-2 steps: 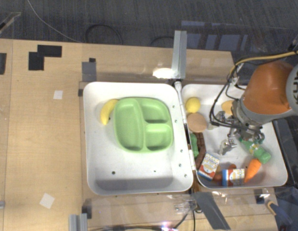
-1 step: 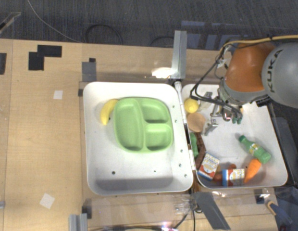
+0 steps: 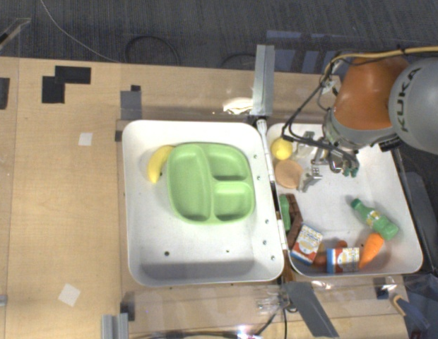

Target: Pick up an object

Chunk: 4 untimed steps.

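Over the right bin [image 3: 406,189], our claw [image 3: 325,167] hangs near the lemon [image 3: 281,149]; its state we cannot tell. We should centre squarely before descending.

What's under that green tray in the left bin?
The banana pokes out from beneath the green tray, resting on the left bin. Anything else beneath is covered.
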Available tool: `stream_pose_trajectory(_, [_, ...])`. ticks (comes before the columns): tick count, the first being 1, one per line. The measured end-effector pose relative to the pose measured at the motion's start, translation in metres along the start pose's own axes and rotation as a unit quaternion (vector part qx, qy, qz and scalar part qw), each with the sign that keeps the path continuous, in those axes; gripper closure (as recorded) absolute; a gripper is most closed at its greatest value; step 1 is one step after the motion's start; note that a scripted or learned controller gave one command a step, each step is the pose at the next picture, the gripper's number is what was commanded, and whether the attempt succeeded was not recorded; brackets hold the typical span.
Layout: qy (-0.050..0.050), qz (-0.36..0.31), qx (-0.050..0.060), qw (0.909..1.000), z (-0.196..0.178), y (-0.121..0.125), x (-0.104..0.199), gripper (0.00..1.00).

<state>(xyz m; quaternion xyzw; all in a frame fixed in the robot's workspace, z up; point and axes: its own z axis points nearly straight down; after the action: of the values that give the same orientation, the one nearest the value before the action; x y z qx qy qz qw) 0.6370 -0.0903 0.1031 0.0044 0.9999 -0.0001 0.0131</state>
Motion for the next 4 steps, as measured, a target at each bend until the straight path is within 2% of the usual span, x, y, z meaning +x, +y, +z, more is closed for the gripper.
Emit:
stream_pose_trajectory(1, [0.002,-0.054,0.002,0.9985,-0.115,-0.055,0.003,1.00])
stream_pose_trajectory(2, [0.007,-0.126,0.001,0.9920,-0.122,-0.115,-0.031,1.00])
stream_pose_trajectory(3, [0.009,-0.311,-0.004,0.9502,-0.055,-0.094,0.034,1.00])
stream_pose_trajectory(4, [0.008,-0.311,-0.003,0.9503,-0.057,-0.094,0.033,0.00])
